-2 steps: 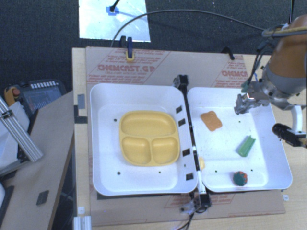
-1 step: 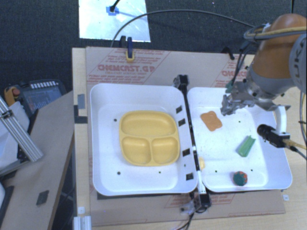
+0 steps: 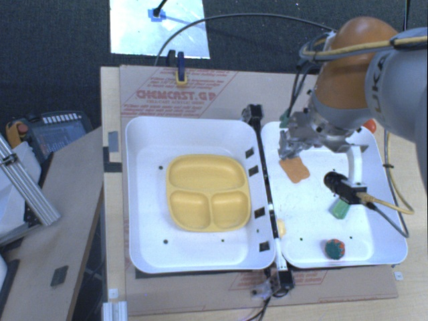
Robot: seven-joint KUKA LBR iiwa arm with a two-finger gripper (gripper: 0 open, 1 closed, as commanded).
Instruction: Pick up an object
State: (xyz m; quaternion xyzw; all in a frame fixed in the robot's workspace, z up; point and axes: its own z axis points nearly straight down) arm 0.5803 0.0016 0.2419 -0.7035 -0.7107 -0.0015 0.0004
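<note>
Two white bins (image 3: 140,179) side by side on the tabletop. Yellow divided tray (image 3: 207,192) in the left one. Tool (image 3: 291,149) low over the right one, right above an orange flat piece (image 3: 295,171); grip width, can't tell. Green block (image 3: 340,209) and small ball (image 3: 334,248) nearer the front rim.

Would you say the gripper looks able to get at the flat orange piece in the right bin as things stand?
Probably yes. The gripper hangs just above the flat orange piece, which lies alone on the floor of the right bin, with the green block well off to the side.

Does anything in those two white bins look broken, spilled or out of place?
Nothing looks broken or spilled. The yellow divided tray lies flat in the left bin; the orange piece, green block and small ball lie scattered in the right bin.
</note>
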